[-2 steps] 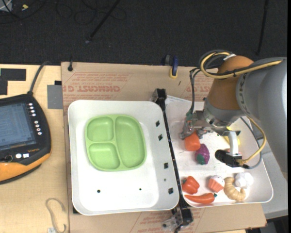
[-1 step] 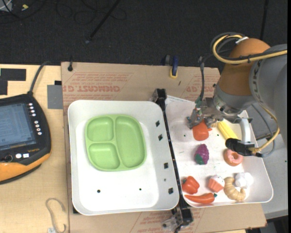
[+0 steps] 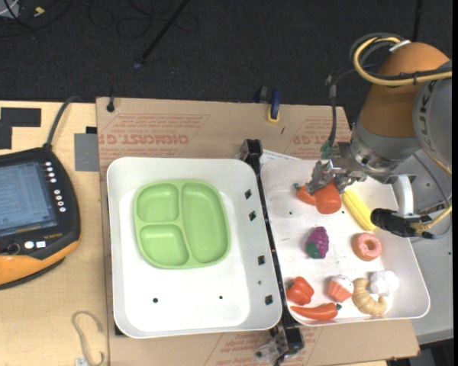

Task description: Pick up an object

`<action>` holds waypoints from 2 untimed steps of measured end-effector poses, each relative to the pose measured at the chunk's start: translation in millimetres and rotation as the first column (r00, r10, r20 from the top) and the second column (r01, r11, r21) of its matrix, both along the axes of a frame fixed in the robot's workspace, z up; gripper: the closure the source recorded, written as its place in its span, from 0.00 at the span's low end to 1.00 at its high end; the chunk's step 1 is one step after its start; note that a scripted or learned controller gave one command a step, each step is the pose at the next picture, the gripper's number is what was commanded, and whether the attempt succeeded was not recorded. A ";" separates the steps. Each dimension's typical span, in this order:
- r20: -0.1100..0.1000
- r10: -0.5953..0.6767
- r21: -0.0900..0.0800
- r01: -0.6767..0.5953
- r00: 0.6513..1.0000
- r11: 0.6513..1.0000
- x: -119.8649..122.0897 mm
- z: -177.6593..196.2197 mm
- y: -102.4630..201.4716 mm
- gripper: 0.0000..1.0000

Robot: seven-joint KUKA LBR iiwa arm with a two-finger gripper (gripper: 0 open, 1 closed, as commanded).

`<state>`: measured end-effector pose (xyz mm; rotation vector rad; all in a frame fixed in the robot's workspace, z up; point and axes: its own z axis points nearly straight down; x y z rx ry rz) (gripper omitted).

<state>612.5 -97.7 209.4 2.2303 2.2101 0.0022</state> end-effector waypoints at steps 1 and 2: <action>-0.003 0.000 0.001 0.000 1.000 1.000 -0.1 19.1 -2.8 1.00; -0.003 0.013 0.002 -0.013 1.000 1.000 18.0 28.4 47.4 1.00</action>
